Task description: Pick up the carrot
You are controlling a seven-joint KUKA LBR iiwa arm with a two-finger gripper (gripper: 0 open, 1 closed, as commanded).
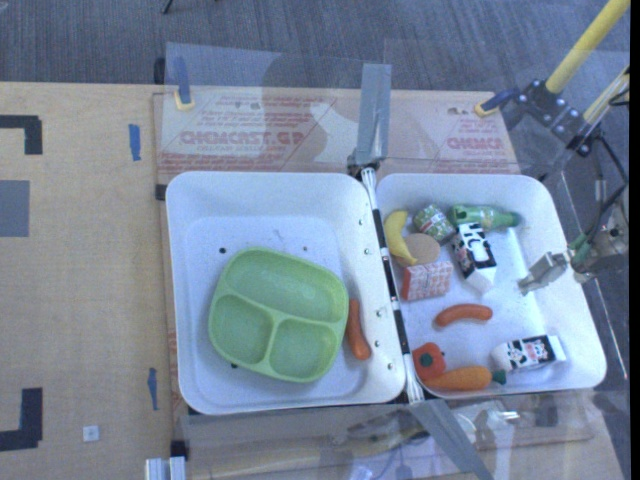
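Note:
The carrot (463, 378) is orange with a green stub at its right end. It lies flat near the front wall of the right bin (570, 313). A red pepper-like toy (429, 359) touches its left end. A small milk carton (528, 352) lies just to its right.
Also in the right bin are an orange sausage (463, 315), a pink box (425, 280), a banana (397, 235), a green can (432, 219), a green bottle (484, 215) and a black-and-white carton (474, 250). The left bin (190, 228) holds a green divided plate (276, 314) and an orange stick (356, 330). A grey metal bracket (545, 269) sits at the right rim.

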